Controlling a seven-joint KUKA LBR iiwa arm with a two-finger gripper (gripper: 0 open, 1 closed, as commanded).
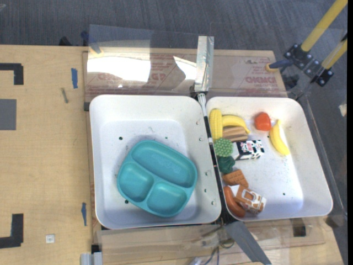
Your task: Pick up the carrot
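Orange and ridged, the carrot (236,178) lies in the right bin (311,170), hard against that bin's 9 o'clock wall, with its dark green top pointing toward 11 o'clock. At the carrot's 12 o'clock sits a light green leafy piece (223,147), and beyond that a yellow corn cob (215,123). A black-and-white carton (250,149) lies just beside the carrot at 1 o'clock. At 5 o'clock, touching or nearly so, is a small brown-and-white packet (252,201) over a reddish sausage-like piece (231,205). A red tomato (263,121) and a banana (280,139) lie well apart at 2 o'clock. The left bin (102,148) holds a teal divided plate (158,176).
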